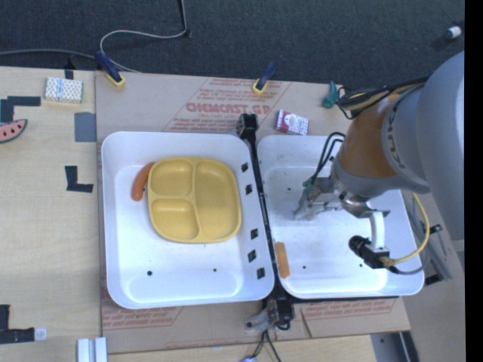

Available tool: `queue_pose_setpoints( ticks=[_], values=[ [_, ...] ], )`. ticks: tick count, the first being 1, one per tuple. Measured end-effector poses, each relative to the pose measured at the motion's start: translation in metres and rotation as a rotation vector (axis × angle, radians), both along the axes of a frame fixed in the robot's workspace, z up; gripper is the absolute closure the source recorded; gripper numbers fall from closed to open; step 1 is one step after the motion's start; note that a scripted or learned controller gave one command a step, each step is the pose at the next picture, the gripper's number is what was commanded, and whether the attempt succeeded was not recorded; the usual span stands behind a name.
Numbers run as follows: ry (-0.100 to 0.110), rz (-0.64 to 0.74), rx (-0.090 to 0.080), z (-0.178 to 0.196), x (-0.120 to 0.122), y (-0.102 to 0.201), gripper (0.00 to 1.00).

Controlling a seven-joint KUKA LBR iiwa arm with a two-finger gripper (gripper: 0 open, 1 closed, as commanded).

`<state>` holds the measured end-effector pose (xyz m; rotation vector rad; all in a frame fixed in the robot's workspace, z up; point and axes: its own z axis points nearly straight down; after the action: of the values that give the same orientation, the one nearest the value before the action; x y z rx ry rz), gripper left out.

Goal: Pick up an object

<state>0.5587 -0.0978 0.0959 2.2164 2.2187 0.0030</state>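
A yellow divided plate (195,200) lies in the left bin (124,277). An orange sausage-like piece (139,182) rests against the plate's left edge. A second small orange piece (281,259) lies by the left wall of the right bin (332,277). My gripper (308,205) is low over the middle of the right bin, under the orange-banded wrist. Nothing shows between its fingers.
A black divider with clips (254,202) runs between the bins. A small red and white packet (291,122) lies on the cardboard behind the right bin. Cables (377,247) hang off the wrist over the right bin's right half. Clamps (264,78) hold the cardboard's far edge.
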Motion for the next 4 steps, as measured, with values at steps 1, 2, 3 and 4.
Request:
queue_pose_setpoints(
  ticks=[1,2,3,4],
  values=[
    [0.001,0.000,0.000,0.000,0.000,0.000,0.00],
    [0.002,0.000,0.002,-0.010,0.055,0.000,0.00],
    [0.003,0.001,0.001,0.000,0.055,-0.001,1.00],
    [0.004,0.002,0.001,0.009,0.054,0.000,1.00]
  ],
)
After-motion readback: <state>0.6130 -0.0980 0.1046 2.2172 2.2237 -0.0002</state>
